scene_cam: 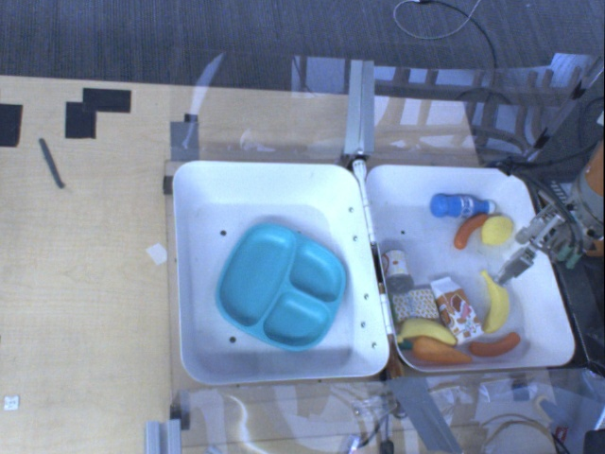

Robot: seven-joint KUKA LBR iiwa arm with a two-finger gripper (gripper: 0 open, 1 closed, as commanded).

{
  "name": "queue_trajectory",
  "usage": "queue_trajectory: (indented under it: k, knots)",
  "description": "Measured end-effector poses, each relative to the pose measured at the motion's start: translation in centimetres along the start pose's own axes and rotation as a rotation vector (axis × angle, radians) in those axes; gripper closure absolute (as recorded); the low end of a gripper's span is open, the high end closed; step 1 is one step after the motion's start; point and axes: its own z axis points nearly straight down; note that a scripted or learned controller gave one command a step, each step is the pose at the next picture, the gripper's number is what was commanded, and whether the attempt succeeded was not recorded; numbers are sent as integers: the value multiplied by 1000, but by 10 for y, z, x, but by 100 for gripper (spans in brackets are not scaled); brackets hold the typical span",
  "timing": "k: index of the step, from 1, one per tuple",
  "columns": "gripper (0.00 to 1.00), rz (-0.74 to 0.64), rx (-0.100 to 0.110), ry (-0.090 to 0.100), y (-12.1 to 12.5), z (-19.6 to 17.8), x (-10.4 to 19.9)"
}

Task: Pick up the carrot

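The carrot (440,352) is seen lying lengthwise along the right bin's (558,348) near wall, leftward of the empty, slightly parted gripper (523,253).

A pale wooden bench (85,291) carries two shallow white bins side by side: the left bin (203,348) near the middle of the view, the right bin (416,192) at about three o'clock, their inner rims touching. Toward ten o'clock, black patches (95,110) lie flat on the wood, perhaps tape, with a thin dark stick (51,163) just below them.
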Motion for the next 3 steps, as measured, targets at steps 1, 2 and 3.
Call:
queue_trajectory:
  k: [1,2,3]
  knots:
    - [100,1,-3,-4,2,-11,-1]
    - [100,-247,-2,-4,7,84,37]
    - [100,-348,-1,-4,12,88,18]
